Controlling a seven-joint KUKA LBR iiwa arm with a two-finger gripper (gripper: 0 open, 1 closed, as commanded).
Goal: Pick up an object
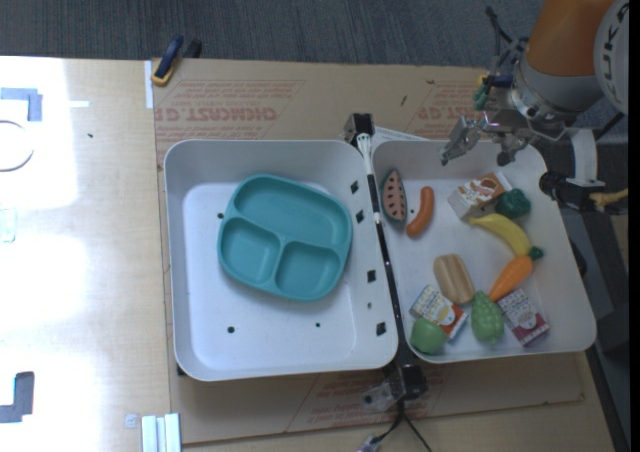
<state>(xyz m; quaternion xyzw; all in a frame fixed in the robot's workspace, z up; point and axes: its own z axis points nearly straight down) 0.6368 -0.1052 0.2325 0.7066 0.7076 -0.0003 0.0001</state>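
Observation:
The right bin (575, 270) holds several toy foods: a watermelon slice (396, 196), a sausage (420, 211), a small snack box (474, 196), a dark green broccoli (514, 204), a banana (503, 232), a carrot (514, 277), a tan bread piece (453, 278), a green apple (428, 337) and a green bumpy fruit (487, 320). My gripper (483, 149) hangs over the far edge of this bin, above and behind the snack box. Its fingers are spread open with nothing between them.
The left bin (190, 270) carries a teal divided plate (285, 237). Two small cartons (438, 308) (526, 318) lie at the right bin's near side. A blue-and-yellow tool (170, 59) rests on the bench at the back left. Cardboard lies under both bins.

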